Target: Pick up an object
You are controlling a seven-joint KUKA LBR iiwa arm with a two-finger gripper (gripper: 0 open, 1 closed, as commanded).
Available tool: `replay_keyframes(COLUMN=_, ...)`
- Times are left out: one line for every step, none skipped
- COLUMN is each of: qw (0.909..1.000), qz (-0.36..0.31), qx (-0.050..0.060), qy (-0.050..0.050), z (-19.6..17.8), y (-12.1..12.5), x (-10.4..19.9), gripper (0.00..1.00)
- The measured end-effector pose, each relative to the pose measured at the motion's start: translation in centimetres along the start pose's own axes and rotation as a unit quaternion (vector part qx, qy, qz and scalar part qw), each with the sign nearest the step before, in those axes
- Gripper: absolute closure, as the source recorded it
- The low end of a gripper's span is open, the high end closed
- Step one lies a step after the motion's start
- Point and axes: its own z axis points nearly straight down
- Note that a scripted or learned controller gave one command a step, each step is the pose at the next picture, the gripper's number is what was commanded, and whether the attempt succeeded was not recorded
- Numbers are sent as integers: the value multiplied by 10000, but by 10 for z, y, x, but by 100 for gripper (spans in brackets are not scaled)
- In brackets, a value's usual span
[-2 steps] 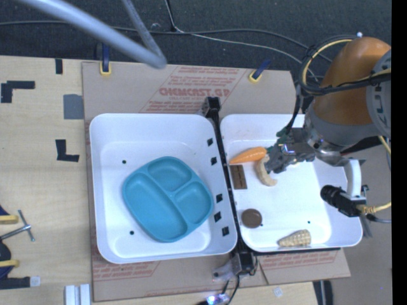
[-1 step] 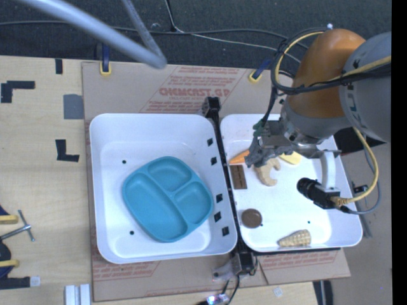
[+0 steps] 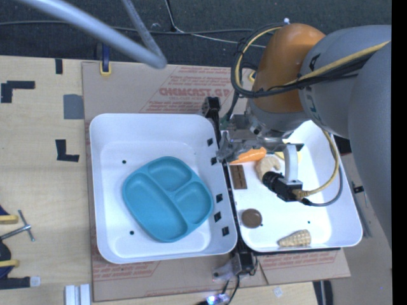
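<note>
Orange-banded and grey, the arm reaches down into the right-hand shallow white plastic bin (image 3: 346, 230), its body covering that bin's far half. The two-finger gripper (image 3: 245, 152) sits low against the bin's left wall, close to the far-left corner, and whether it is clenched or released cannot be told because the wrist hides it. Just beside it, touching or nearly so, lies a small orange carrot-shaped piece (image 3: 250, 155); no view of it clamped in the tool is available, so no grasp can be claimed. Next to that, toward the bin's middle, rests a pale cream rounded lump (image 3: 268, 165). A flat brown rectangular block (image 3: 238, 177) lies along the left wall, a dark brown round disc (image 3: 252, 218) sits nearer the front-left corner, and a tan ridged cone-like item (image 3: 294, 238) rests by the front edge.

The left-hand white bin (image 3: 105, 138) carries a blue divided plastic plate (image 3: 166, 197) in its middle, well apart from the tool.

By my judgement the pick is at the approach-or-close stage: nothing is lifted, everything rests on the bin floor, and securing and raising an item remain.
</note>
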Motion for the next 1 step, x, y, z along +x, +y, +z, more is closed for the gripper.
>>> replay_keyframes(qw=10000, qz=0, qx=2, qy=1, z=15, y=18, x=51, gripper=100)
